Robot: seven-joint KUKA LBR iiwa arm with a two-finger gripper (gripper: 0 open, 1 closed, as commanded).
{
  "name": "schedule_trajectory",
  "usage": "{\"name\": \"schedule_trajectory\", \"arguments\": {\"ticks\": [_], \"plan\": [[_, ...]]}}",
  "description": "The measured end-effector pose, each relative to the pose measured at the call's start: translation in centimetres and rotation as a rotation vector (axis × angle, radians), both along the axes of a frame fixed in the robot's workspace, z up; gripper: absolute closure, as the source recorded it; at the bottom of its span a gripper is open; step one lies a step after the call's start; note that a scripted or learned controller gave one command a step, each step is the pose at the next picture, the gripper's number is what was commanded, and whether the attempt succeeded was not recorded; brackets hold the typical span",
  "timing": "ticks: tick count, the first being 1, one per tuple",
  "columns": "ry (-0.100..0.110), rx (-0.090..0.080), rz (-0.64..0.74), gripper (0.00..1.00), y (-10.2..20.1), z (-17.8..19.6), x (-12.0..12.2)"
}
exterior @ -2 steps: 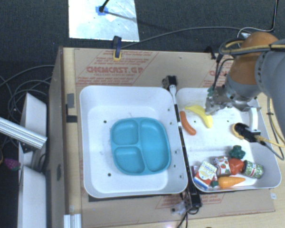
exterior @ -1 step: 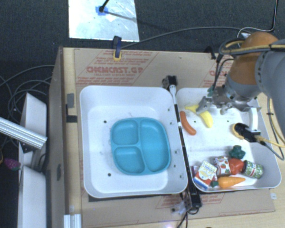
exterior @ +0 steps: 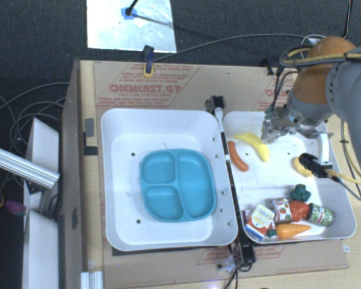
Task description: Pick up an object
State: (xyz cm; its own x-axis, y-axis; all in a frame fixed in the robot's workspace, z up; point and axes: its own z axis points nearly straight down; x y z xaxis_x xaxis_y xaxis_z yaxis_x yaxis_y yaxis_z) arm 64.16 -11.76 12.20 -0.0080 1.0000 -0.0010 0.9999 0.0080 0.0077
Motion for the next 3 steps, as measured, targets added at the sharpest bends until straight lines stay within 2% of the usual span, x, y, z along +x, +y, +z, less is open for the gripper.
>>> {"name": "schedule_trajectory", "arguments": {"ticks": [1, 2, 3], "plan": [[0.0, 0.0, 0.0, 0.0, 0.0, 0.0, 0.0], [0.008, 0.001, -0.003, 0.0, 1.3, -3.8, -0.3], [0.005, 0.001, -0.001, 1.0, 1.3, -2.7, -0.2]]}}
